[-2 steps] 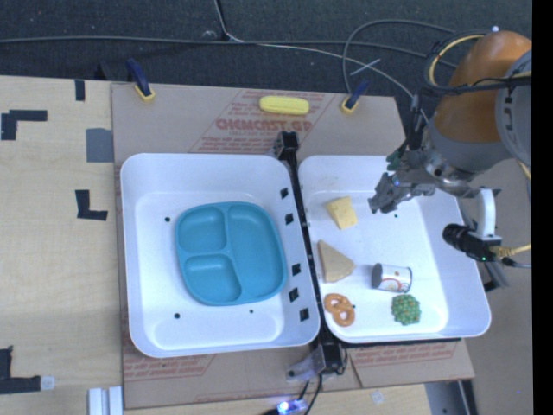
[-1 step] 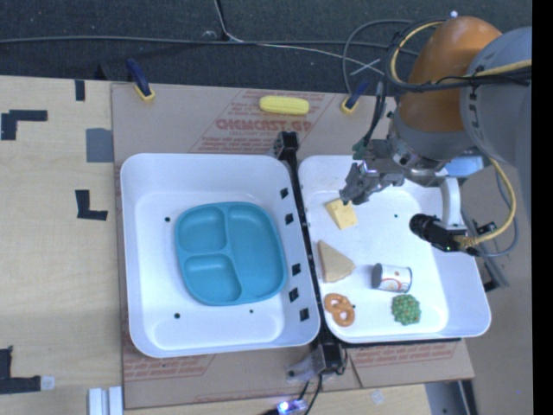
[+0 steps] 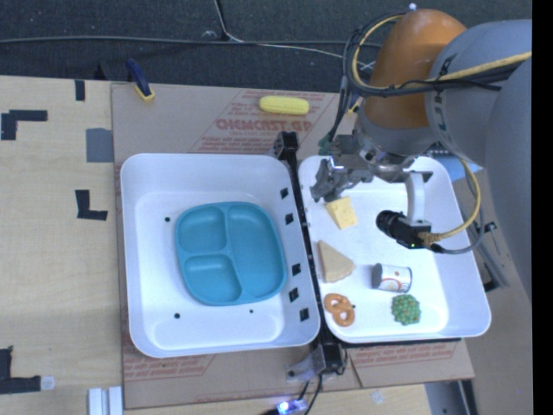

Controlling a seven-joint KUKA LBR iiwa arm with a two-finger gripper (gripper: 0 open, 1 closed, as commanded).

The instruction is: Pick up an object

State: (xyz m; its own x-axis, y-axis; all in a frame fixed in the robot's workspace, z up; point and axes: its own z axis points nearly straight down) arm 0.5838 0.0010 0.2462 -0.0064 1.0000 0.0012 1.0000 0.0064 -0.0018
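Camera view looks down at a slant on two white bins set side by side on a cardboard sheet (image 3: 259, 124) over a wooden bench (image 3: 52, 232). Left bin (image 3: 143, 180) carries a blue tray (image 3: 231, 253) with three compartments, lying near its middle. Right bin (image 3: 462, 314) carries the small things: a yellow cheese block (image 3: 342, 213) near its far left part, a pale wedge (image 3: 333, 262) just beside the bin's left edge, a pretzel (image 3: 340, 309) near its near left corner, a green broccoli piece (image 3: 405, 309) near the near edge, and a small white cup (image 3: 391, 277) lying on its side just beyond the broccoli.

Grey arm (image 3: 484, 85), with its orange band, reaches in from the right over the right bin's far edge. Its gripper (image 3: 330, 182) hangs over the far left corner of that bin, just beyond the cheese block and close to it. Whether it is open or closed I cannot tell, as dark parts blur together there. Nothing shows clamped in it.

On the cardboard beyond the bins lies a yellow banana (image 3: 283, 105). A blue-and-yellow clamp (image 3: 139, 79) sits at the cardboard's far left corner.
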